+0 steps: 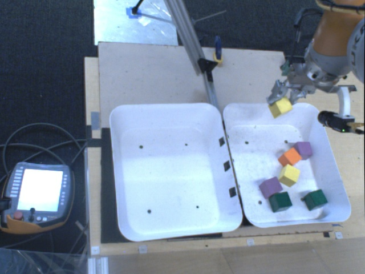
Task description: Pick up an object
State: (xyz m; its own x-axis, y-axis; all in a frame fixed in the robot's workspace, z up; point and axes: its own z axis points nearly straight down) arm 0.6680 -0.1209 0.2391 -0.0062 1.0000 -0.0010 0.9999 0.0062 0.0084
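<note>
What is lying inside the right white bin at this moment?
Inside the right bin lie six blocks: orange, yellow, two purple and two green. Another yellow block sits between the fingers of the hand, over the bin's far rim, hiding it there.

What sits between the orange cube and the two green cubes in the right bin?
In the camera view, a yellow cube and a purple cube lie between the orange cube and the green cubes.
</note>
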